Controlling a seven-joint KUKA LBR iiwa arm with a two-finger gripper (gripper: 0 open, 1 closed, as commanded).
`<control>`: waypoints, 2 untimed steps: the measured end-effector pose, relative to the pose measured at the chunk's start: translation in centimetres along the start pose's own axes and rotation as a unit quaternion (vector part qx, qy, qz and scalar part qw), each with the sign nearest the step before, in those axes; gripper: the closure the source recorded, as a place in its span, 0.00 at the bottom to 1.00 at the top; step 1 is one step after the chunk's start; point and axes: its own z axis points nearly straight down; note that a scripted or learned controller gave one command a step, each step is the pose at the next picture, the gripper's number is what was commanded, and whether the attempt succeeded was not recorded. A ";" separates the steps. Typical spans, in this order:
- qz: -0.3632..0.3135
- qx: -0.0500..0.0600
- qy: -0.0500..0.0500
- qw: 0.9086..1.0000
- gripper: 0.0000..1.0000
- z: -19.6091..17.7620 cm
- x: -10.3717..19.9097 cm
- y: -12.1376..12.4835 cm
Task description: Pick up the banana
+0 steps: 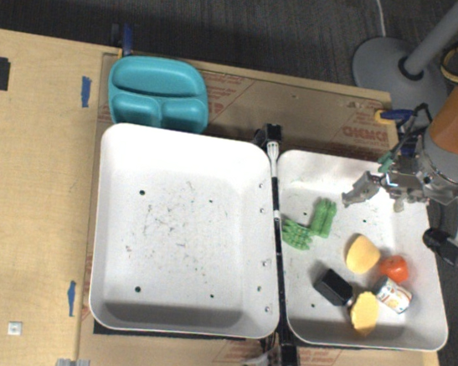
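- Cardboard-topped bench carries two white bins (216, 155); a teal tray (159, 92) sits behind them.
- Gripper (378, 188) hovers over the right bin's far side, fingers spread, nothing between them.
- Banana (364, 313) lies well below the gripper, at the near edge, beside a black block (334, 286).
- Judgement: pick not begun; descent and grasp remain.

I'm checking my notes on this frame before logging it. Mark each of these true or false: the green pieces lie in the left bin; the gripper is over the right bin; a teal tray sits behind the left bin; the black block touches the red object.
1. The green pieces lie in the left bin. False: they are in the right bin.
2. The gripper is over the right bin. True.
3. A teal tray sits behind the left bin. True.
4. The black block touches the red object. False: they lie apart.
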 end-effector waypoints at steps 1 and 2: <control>0.067 -0.005 0.000 0.998 0.00 10.4 3.3 -2.2; 0.046 0.001 0.000 0.999 0.00 4.3 -0.2 -10.9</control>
